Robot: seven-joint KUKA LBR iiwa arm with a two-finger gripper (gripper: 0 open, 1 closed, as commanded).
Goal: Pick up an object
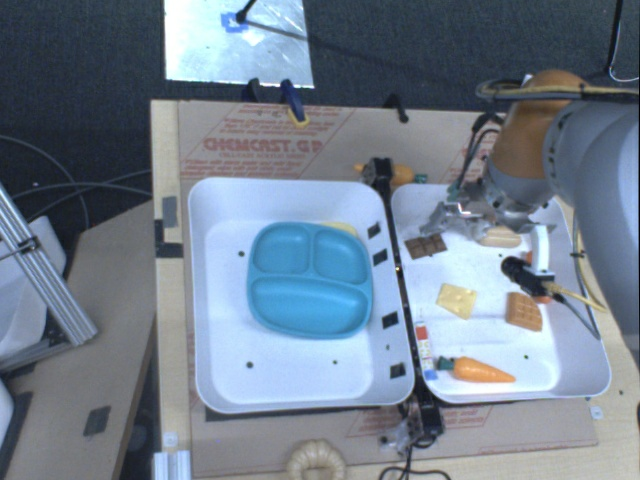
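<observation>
The claw (455, 211) hangs low at the back of the right bin (580, 368), whether spread or closed I cannot tell, just beside the chocolate piece (425, 246) and a pale bread roll (498, 236), so it could nudge either aside

One fixed camera looks down at a slant, seemingly from the bench's (250, 128) front, on both bins (215, 268).

Right bin (575, 368): chocolate piece (426, 246), cheese slice (457, 300), waffle (523, 312), carrot (483, 371), lying flat, apart.
</observation>
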